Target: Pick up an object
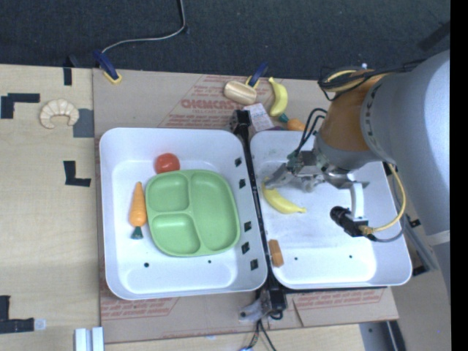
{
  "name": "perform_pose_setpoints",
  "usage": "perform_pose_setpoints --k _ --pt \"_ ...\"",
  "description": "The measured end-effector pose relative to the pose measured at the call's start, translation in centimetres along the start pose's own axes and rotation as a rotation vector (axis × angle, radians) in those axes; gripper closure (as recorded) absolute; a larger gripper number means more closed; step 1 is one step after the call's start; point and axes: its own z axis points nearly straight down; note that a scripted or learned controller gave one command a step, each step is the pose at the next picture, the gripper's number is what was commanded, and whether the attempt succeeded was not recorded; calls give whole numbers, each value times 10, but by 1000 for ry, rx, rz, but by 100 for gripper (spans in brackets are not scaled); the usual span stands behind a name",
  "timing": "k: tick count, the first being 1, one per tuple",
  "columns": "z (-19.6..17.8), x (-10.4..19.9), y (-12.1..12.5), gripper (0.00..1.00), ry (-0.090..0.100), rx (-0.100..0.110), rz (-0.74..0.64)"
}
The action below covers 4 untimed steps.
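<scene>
A yellow banana (284, 202) lies in the right bin (344, 269) near its left wall. My gripper (282, 180) hangs just above the banana's upper end, reaching down and to the left from the grey and orange arm (351, 123). Nothing shows as held. A small orange piece (275, 253) lies at the right bin's lower left. In the left bin (117, 254) sit a green divided plate (194, 212), a red tomato (167, 162) and a carrot (137, 205).
Behind the bins lie a bread roll (240, 91), a second banana (278, 97), a small packet (257, 115) and an orange item (295, 125). A croissant (60, 112) rests on the bench at far left. A black cable (365, 229) loops by the wrist.
</scene>
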Motion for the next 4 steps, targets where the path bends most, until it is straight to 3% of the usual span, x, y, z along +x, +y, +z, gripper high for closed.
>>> perform_pose_setpoints --k 1,3,4 --pt "-1 -7 51 0 -2 28 -1" --pt "6 -9 -47 0 -3 22 1" --pt "-91 66 -40 0 0 28 -2"
